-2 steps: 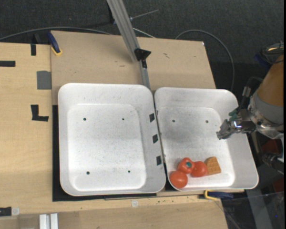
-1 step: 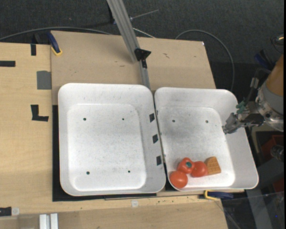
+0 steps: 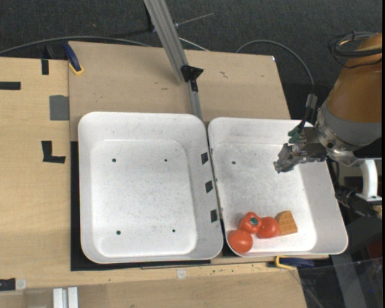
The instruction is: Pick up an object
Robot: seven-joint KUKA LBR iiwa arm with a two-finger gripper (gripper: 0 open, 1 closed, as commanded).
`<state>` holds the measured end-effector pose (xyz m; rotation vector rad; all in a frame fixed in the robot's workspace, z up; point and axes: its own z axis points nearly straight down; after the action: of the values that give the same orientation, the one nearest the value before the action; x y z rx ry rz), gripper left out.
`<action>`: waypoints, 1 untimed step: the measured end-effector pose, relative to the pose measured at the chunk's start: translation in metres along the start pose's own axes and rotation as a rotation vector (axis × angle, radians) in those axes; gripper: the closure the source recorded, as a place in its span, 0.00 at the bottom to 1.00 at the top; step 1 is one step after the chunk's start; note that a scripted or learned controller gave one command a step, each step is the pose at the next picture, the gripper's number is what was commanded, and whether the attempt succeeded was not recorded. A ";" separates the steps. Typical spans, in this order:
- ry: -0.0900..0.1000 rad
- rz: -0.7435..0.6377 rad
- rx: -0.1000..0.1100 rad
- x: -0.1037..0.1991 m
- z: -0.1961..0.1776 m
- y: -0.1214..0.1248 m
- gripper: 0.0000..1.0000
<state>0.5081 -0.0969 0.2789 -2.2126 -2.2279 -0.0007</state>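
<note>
Looking down on your bench, you see two shallow white plastic bins side by side. In the right white bin (image 3: 244, 140), near its front edge, lie red rounded toy tomatoes (image 3: 253, 229) clustered together, with a small tan waffle-textured block (image 3: 286, 222) touching them on the right. Beside it sits the left white bin (image 3: 90, 172). Your dark two-finger gripper (image 3: 286, 161) hangs over the right bin's far right part, well apart from the toys; whether it is parted or closed, you cannot tell.
</note>
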 end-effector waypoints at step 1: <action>0.000 0.000 0.000 0.049 0.001 0.018 1.00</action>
<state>0.5258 -0.0477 0.2780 -2.2125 -2.2279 -0.0001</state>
